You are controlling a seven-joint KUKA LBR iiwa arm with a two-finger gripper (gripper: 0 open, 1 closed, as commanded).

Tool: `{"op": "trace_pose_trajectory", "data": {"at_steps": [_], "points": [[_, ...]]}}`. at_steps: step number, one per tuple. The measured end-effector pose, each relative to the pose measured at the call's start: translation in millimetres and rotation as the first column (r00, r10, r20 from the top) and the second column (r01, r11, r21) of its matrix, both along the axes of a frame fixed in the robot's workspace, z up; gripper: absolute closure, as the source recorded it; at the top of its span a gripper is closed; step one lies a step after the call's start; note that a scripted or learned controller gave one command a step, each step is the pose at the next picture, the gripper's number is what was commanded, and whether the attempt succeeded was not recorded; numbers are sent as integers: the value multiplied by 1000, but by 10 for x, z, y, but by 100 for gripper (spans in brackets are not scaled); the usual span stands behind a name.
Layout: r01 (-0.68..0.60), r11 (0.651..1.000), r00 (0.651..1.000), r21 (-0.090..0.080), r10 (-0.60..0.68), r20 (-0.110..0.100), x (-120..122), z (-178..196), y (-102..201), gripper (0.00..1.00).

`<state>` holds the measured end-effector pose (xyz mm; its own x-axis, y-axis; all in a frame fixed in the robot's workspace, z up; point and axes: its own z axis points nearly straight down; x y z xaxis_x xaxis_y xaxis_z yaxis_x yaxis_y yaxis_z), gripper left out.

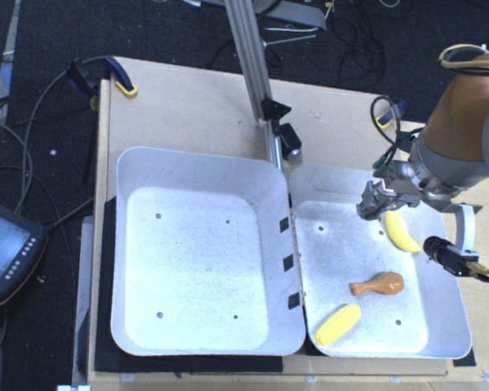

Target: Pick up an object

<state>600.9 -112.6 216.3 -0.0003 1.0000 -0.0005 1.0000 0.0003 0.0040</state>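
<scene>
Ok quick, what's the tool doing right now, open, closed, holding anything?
Tool: cannot be told. It is low over the right bin, beside the upper end of the banana.

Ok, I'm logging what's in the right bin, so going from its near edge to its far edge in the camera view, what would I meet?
Yellow corn cob → brown drumstick → banana

A single camera sits above the bench [192,111], apparently toward its 6 o'clock edge, looking down at a slant toward 12. It is far enough back to frame the 9 o'clock bin [194,263] and the 3 o'clock bin [333,260] whole.
</scene>
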Motion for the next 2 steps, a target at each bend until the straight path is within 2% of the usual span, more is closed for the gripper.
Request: {"op": "trace_pose_trajectory", "data": {"at_steps": [1,2], "points": [[0,1000,1000,0,0,0,7,399,-1,100],[-4,1000,1000,2,4,-5,-209,259,517,100]]}}
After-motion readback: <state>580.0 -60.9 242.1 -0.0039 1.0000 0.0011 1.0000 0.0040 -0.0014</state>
